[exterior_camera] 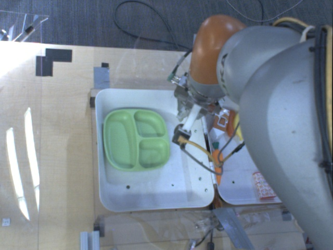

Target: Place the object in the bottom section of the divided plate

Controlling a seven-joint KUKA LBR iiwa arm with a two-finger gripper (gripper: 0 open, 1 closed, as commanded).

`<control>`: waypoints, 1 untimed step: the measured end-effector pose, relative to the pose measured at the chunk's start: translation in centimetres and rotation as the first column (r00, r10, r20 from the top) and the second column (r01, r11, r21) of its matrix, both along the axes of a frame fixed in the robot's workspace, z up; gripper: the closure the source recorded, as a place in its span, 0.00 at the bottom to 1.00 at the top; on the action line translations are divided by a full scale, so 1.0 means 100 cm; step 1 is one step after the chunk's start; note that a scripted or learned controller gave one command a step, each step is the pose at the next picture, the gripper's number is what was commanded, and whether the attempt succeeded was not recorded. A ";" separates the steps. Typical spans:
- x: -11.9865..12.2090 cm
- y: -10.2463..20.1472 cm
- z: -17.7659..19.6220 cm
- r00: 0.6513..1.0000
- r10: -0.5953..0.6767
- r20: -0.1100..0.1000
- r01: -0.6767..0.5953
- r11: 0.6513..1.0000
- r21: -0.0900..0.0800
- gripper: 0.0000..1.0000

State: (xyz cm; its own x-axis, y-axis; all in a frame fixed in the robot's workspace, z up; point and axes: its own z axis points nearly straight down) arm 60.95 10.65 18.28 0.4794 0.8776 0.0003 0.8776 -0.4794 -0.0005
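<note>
A light green divided plate lies in the left white bin, with one long section on its left and two smaller ones on its right. All three sections look bare. My gripper hangs over the seam between the two bins, just right of the plate's upper right corner, below the orange band. The wrist hides most of the gripper. A small orange and white object shows right beside the gripper, over the right bin; whether it is held I cannot tell.
The grey arm covers most of the right bin. A red-patterned flat piece lies near that bin's front edge. An orange item sits by the divider between bins. A black cable loops on the floor behind the bench.
</note>
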 end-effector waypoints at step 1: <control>0.029 0.029 -0.087 0.998 -0.070 0.003 0.070 0.998 0.000 1.00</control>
